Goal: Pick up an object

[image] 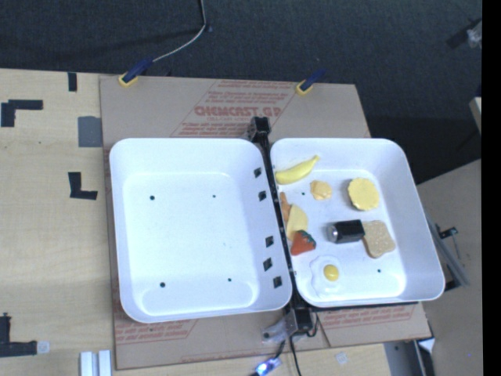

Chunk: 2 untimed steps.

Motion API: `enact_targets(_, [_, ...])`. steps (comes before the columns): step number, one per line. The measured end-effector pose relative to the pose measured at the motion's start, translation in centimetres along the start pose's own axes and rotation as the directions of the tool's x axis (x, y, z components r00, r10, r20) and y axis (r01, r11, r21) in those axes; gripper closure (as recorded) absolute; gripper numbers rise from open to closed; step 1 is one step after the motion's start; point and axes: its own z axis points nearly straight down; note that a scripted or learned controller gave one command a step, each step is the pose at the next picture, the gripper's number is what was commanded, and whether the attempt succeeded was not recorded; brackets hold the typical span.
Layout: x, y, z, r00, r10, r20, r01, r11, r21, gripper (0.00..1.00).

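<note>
I see two white bins side by side on the surface [47, 233], resting on a cardboard sheet [235, 104]; the left bin [188, 229] and the right bin [391, 210] meet at a central seam; every object lies in the right bin, and I place each one against the black cylinder [346, 231] near that bin's middle; a slice of bread [379, 239] touches the cylinder's right end; a round yellow disc [363, 193] sits above it, a little to the right; a small orange-yellow lump [321, 189] sits above it, a little to the left; a banana [297, 169] lies farther up and left, by the seam; a pale yellow piece [297, 221] and a red piece [303, 244] lie just left of the cylinder; a fried egg [329, 272] lies below it; as for the claw, I cannot tell whether it is apart or together.
</note>
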Motion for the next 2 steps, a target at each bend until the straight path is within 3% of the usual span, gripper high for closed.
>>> enact_targets(1, [2.2, -0.1, 26.3, 1.000, -0.007, -0.007, 0.007, 1.000, 0.015, 1.00])
enact_targets(2, [3.8, 0.2, 13.5, 1.000, -0.011, 0.000, 0.011, 1.000, -0.014, 1.00])
